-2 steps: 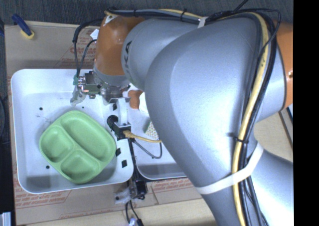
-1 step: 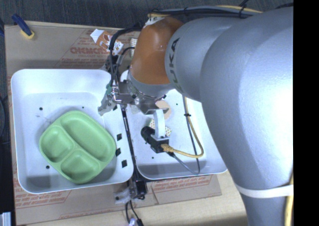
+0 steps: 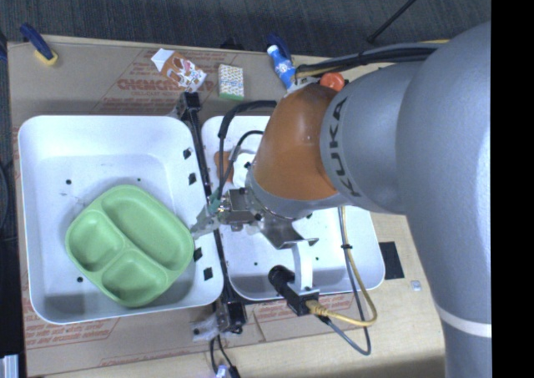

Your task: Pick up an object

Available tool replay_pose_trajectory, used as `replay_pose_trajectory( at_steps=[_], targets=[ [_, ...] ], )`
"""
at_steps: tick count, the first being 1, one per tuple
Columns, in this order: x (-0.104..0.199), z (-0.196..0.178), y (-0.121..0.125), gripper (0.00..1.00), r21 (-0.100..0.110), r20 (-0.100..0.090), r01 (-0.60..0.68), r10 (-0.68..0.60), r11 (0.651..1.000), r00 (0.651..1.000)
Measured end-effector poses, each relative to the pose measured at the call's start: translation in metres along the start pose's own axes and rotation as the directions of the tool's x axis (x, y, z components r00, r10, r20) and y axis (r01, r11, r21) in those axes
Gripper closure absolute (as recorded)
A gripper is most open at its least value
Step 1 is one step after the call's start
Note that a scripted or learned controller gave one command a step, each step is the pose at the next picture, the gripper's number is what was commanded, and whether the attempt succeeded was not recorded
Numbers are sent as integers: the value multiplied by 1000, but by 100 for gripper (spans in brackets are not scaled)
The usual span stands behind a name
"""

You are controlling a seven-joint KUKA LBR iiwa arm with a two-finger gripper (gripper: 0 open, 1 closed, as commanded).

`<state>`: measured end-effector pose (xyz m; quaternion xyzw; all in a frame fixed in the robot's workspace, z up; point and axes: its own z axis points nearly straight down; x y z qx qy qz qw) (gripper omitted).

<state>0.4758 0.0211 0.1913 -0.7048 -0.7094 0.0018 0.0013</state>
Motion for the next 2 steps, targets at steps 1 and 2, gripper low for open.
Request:
replay_pose_trajectory(
  at_steps=[1, 2],
  targets=[
    [-87, -29, 54, 0, -4, 0, -3, 3, 1000, 1000],
    [-121, 96, 29, 0, -8, 0, 0, 0, 1000, 1000]
  ],
)
